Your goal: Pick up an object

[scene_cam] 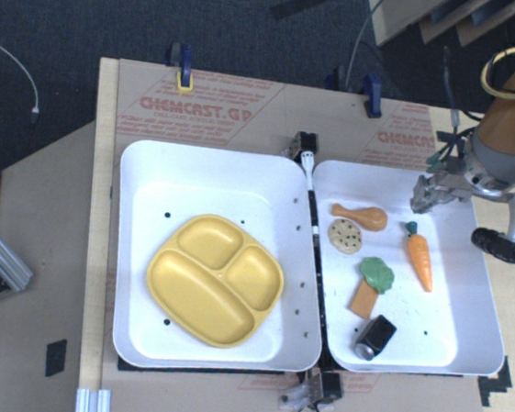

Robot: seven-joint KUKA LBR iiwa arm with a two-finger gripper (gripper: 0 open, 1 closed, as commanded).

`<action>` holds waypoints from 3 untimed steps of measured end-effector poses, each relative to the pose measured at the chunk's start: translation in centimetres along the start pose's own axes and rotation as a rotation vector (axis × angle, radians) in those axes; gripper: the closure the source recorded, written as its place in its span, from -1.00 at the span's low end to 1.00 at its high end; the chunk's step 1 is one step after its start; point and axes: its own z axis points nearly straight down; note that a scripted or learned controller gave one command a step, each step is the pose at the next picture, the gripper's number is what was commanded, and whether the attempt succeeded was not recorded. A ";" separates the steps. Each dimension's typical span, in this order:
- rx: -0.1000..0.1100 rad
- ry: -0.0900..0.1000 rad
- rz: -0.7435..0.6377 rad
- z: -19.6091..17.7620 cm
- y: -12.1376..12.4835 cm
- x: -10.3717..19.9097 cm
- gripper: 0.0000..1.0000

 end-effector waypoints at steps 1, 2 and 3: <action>-0.005 -0.002 0.002 -6.1 -0.6 0.1 1.00; -0.005 -0.001 0.000 -11.0 -0.5 0.9 1.00; -0.004 -0.001 0.001 -15.0 -0.3 0.9 1.00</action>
